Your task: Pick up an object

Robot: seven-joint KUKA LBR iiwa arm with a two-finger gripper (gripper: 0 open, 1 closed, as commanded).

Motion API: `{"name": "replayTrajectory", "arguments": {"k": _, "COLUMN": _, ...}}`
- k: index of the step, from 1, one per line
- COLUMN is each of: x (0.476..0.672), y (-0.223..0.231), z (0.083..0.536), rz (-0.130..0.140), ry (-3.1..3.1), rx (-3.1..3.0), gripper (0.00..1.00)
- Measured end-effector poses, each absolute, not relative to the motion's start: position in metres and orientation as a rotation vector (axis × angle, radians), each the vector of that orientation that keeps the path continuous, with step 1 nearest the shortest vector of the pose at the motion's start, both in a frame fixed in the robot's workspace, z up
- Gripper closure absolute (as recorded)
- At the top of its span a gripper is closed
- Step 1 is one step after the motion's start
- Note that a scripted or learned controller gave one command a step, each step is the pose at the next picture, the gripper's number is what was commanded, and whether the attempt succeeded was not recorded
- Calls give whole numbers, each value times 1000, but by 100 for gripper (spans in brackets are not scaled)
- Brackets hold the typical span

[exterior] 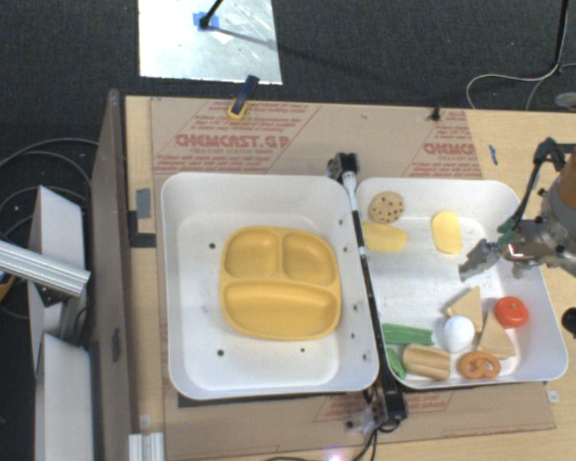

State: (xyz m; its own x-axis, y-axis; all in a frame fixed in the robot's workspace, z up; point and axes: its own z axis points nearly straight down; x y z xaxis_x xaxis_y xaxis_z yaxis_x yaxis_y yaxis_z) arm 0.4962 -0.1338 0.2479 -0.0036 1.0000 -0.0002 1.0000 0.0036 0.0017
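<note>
A robotics lab, plainly: two white bins (pixel 269 192) on a cardboard-covered bench (pixel 298 134); loose cables (pixel 518 80) trail over dark carpet (pixel 48 46); toy food (pixel 446 231) for testing.

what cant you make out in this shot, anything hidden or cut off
- Arm, camera view: cut off by the right edge.
- Gripper: too small and dark to read.
- Green piece: partly covered by the egg and bread roll.

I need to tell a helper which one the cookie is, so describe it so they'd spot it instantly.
Look in the right bin, at its far left corner. The cookie lies there, just above a yellow piece. It's the one round tan disc with dark specks.
</note>
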Motion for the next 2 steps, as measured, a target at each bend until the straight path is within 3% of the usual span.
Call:
{"name": "replayTrajectory", "arguments": {"k": 1, "x": 579, "y": -182, "z": 223, "rz": 5, "ry": 2219, "rx": 2213, "gripper": 0}}
{"name": "replayTrajectory", "arguments": {"k": 2, "x": 622, "y": -185, "z": 177, "rz": 1, "ry": 2226, "rx": 2211, "gripper": 0}}
